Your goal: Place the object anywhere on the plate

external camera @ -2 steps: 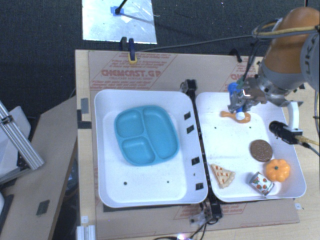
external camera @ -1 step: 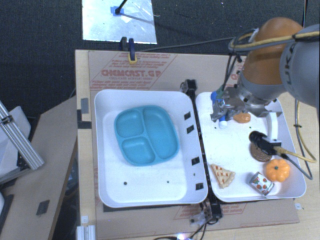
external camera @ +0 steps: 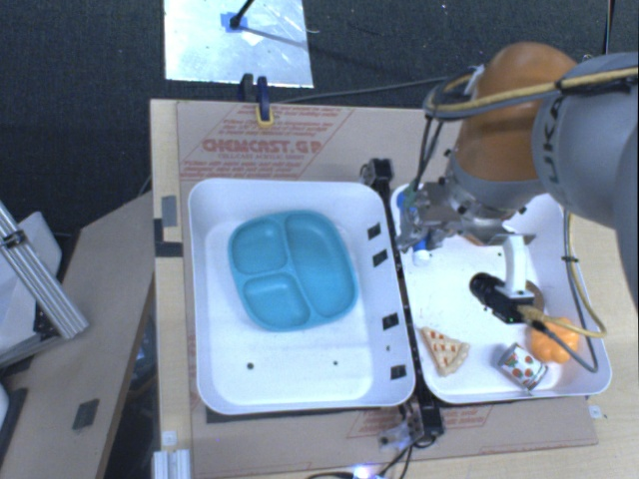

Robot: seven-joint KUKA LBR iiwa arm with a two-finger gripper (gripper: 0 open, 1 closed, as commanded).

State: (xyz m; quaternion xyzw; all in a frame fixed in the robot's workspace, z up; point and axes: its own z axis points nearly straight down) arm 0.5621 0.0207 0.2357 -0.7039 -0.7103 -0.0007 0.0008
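Two shallow white bins sit side by side on the bench [external camera: 290,133], touching along their inner walls. The left bin [external camera: 290,372] holds a light blue plate [external camera: 293,269] with three compartments, lying flat and a little toward the bin's far side. The right bin [external camera: 449,287] holds the loose things, all near its front edge. A toy pizza slice [external camera: 445,350] with red dots lies by the front left corner. A small printed can [external camera: 520,366] is tipped on its side to the right of it. A round orange fruit [external camera: 559,341] sits just beyond the can, close to the right wall. All three lie well apart from the plate, with the bins' walls between.

The grey arm [external camera: 589,138] reaches in from the right, its orange band [external camera: 514,93] above the right bin's far half. The claw [external camera: 415,236] hangs over the far left part of the right bin, just beside the wall shared with the left bin. Whether the claw is apart, together or clamped on anything cannot be told, since the wrist hides it. Small black clips [external camera: 380,258] run along the left bin's right wall.
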